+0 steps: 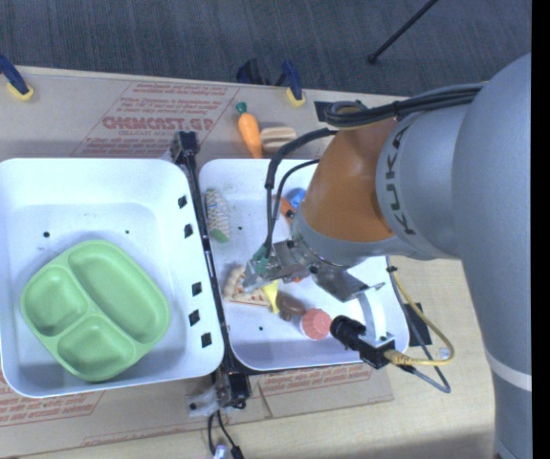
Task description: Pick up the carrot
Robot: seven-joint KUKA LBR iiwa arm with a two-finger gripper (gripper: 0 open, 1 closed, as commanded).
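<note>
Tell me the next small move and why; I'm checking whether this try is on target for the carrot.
Probably lift and shift toward the far edge: the gripper sits low in the right bin by the pizza slice, while the carrot lies outside on the cardboard, beyond the bin's far rim.

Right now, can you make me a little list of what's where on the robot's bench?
carrot: orange, green tip, lying on the bench just behind the right bin, outside it
right bin: holds small toy foods, among them a pizza slice and a corn cob
left bin: holds a green divided plate
arm: reaches over the right bin
gripper: low in the right bin, near the pizza slice, apart from the carrot
task state: carrot not yet picked up
</note>
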